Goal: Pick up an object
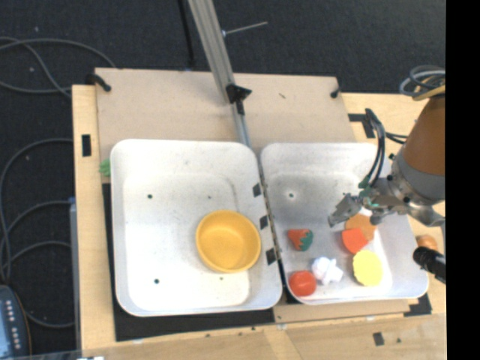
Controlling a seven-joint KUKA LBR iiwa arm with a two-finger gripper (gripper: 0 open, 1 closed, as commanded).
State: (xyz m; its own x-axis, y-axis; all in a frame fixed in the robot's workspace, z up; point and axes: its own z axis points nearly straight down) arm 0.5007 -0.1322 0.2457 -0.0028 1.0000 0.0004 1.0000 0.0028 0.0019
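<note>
1. An orange object (355, 238) lies in the right bin (315, 163), toward its right side; its outline is blurred, so its long axis and heading cannot be told.
2. The claw (358, 208) hangs just above and beside the orange object; whether it is apart or together cannot be told.
3. Just below the orange object lies a yellow oval object (367, 268), long axis running roughly up and down the view.
4. Left of the orange object sit a red-and-green piece (301, 238), a white lump (325, 270) and a red object (303, 282).
5. Farther left, the left bin (150, 178) holds a yellow bowl (228, 241), upright.
6. Both bins rest on the tabletop (172, 103).
</note>
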